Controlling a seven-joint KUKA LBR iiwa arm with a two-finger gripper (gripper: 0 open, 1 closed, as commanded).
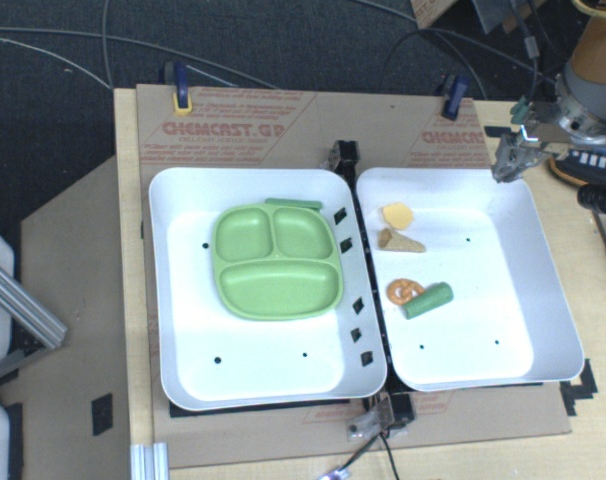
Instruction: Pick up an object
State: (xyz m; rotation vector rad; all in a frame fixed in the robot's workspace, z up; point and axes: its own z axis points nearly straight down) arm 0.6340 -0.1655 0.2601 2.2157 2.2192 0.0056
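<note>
Claw (510, 164) hanging just past the far right corner of the right bin (543, 298), above the rim, on a grey arm (583, 78) reaching in from the right. Fingers pointing down with nothing between them; cannot tell how far apart. Lying in the left half of the right bin, well apart from the claw: yellow round piece (398, 215) near the far edge, tan wedge (401, 241) just beside it, orange pretzel-shaped piece (403, 290) touching a green cylinder (428, 300) nearer the middle. Resting in the middle of the left bin (183, 348): a green divided plate (277, 262) with three compartments.
</note>
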